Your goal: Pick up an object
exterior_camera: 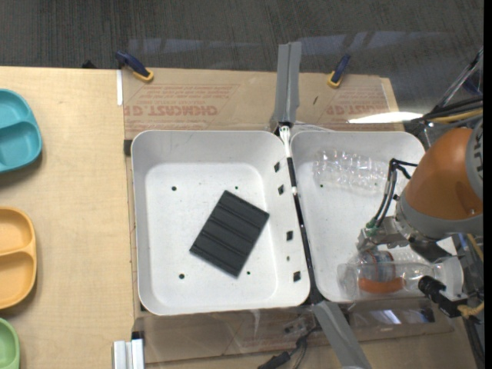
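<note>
The tool (378, 246) is low in the right bin (330, 229), just above a clear bottle (384, 274). I cannot tell its state. A black pad (230, 232) lies in the left bin (154, 206).

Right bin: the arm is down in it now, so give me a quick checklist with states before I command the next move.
1. Tool is over the right bin, near its front: ok.
2. A target lies below the tool: ok, a clear bottle with an orange end lies on its side at the front of the bin.
3. Bottle between the tool's fingers: cannot tell, the wrist covers them.
4. Other items near the tool: ok, the clear plastic tray sits apart at the back of the bin.
5. Black ridged pad lies in the left bin, away from the arm: ok.
</note>
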`<action>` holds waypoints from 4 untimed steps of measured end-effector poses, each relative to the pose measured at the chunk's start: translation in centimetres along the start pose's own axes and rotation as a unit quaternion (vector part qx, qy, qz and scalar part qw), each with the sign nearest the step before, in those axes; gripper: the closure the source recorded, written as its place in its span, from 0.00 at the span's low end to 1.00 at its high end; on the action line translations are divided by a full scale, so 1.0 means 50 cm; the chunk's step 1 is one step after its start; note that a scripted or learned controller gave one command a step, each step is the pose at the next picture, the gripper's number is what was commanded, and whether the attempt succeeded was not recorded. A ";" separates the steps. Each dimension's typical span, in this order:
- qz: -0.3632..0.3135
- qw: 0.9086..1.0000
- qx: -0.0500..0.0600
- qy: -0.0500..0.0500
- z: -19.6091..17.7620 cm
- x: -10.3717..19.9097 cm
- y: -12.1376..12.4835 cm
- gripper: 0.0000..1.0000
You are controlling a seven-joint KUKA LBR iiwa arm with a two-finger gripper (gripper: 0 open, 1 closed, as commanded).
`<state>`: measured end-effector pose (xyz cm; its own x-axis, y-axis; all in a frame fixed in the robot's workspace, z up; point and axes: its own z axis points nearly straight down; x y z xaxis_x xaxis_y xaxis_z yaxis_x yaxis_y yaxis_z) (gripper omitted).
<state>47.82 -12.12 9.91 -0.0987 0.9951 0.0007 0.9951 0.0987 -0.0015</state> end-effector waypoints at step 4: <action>-0.018 1.000 0.001 0.000 0.017 0.006 -0.001 0.00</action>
<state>47.73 -11.82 9.05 -0.1338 0.9910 0.0015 0.9910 0.1338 -0.0026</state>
